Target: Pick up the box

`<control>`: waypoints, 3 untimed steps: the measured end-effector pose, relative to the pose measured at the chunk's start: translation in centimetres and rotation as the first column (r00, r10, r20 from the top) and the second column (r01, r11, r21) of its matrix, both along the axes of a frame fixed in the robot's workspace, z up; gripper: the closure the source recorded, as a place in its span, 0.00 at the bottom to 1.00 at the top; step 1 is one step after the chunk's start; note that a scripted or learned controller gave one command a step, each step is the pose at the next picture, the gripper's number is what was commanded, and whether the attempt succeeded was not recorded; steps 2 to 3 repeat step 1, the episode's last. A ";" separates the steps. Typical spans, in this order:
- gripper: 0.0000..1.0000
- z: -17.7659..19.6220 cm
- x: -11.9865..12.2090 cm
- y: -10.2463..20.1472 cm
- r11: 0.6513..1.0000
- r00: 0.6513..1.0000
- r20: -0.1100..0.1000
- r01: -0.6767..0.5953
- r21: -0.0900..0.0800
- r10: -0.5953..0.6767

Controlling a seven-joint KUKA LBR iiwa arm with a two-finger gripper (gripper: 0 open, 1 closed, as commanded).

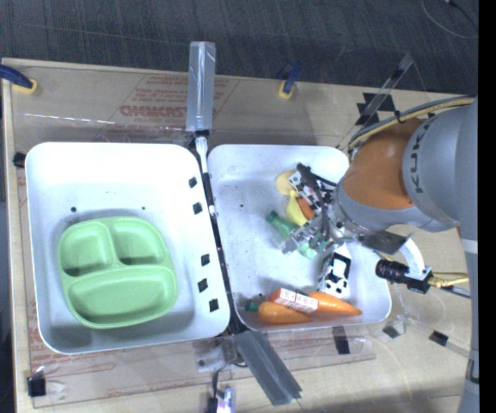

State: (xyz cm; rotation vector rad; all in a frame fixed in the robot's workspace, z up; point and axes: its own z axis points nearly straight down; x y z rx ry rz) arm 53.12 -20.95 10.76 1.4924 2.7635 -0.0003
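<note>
A small orange and white box [294, 298] lies flat near the front edge of the right bin [239, 188], resting against a long orange carrot [303, 310]. My gripper [313, 233] hangs at the end of the grey and orange arm [385, 179]. It is low over a cluster of small items in the middle of the right bin, behind the box and apart from it. The wrist hides what is directly under the gripper.
Beside the gripper lie a green bottle [280, 223], a yellow piece [298, 206] and a black and white patterned item [338, 272]. The left bin [41, 170] holds a green divided plate [117, 270]. A ridge with black clips [206, 231] separates the bins.
</note>
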 end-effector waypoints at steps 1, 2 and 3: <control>1.00 9.1 -1.7 4.7 0.887 0.887 0.001 -0.462 -0.002 0.462; 1.00 9.1 -1.7 4.7 0.887 0.887 0.001 -0.462 -0.002 0.462; 1.00 9.1 -1.7 4.7 0.887 0.887 0.001 -0.462 -0.002 0.462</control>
